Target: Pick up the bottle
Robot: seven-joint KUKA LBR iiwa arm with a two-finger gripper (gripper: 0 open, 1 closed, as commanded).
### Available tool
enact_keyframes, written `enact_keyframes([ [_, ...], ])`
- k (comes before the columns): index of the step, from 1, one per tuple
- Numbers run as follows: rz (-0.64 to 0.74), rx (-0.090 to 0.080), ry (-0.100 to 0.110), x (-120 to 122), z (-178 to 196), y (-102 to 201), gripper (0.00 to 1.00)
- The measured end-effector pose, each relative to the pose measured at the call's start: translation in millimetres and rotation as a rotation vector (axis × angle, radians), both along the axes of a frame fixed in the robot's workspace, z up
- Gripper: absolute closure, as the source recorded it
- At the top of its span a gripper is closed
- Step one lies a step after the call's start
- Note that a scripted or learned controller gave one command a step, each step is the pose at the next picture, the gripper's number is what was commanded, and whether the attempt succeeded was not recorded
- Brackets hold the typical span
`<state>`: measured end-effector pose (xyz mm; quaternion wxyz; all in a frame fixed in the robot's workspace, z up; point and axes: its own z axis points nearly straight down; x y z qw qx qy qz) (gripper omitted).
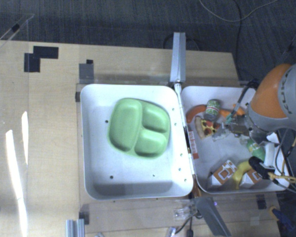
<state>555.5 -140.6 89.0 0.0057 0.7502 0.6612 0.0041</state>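
Left bin (89,147): green divided tray (139,127). Right bin (200,181): can (213,108) far side, boxes near. Bottle (256,151), green, looks to lie right, beside the arm (281,100). Likely light, slick plastic; grip mid-body. Gripper (228,128) state: can't tell.

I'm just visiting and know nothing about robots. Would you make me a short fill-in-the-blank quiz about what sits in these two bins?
1. The green tray with compartments lies in the ____ bin as the camera sees it.
2. The band above the arm's wrist is coloured ____.
3. The small can stands in the ____ bin, near its far wall.
4. The arm reaches in from the ____ side of the view.

Missing words: left; orange; right; right
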Motion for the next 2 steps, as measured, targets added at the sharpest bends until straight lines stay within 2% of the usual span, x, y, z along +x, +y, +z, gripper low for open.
enact_keyframes([
  [1, -0.191, 0.004, 0.008, 18, 24, -59, 0.0],
  [2, -0.272, 0.008, 0.003, -16, 0, -53, 0.0],
])
